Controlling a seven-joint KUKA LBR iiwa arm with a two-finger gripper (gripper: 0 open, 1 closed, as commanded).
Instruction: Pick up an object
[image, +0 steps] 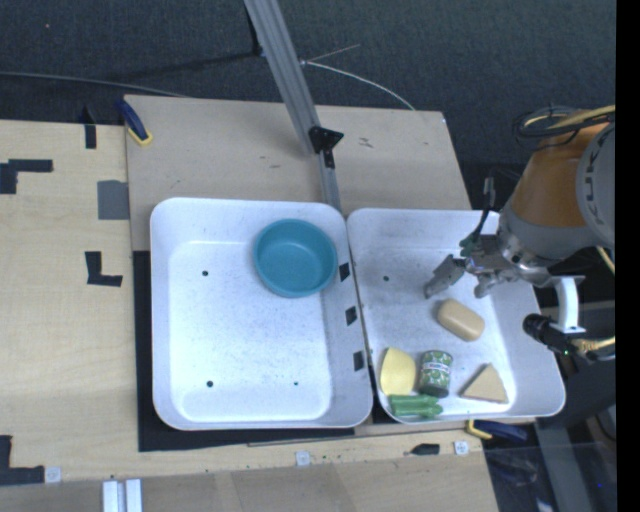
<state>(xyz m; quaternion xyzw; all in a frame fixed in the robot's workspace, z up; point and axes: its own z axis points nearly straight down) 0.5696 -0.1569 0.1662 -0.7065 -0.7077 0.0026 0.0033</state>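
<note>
Wooden surface (60, 300): fingers (437, 280) are hovering spread and empty above tan block (460, 320); off-centre closing is risking nudging it away.

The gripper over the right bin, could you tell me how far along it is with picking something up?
Nothing looks picked yet. The gripper hangs open over the right bin, just above the tan oval block, with nothing between its fingers. Still to do: close on an object and lift it. The blue bowl sits in the left bin.

Robotics lab: plywood bench (60, 300) w/ black tape marks, two white bins (190, 330), metal camera pole (290, 80), loose cables.
</note>
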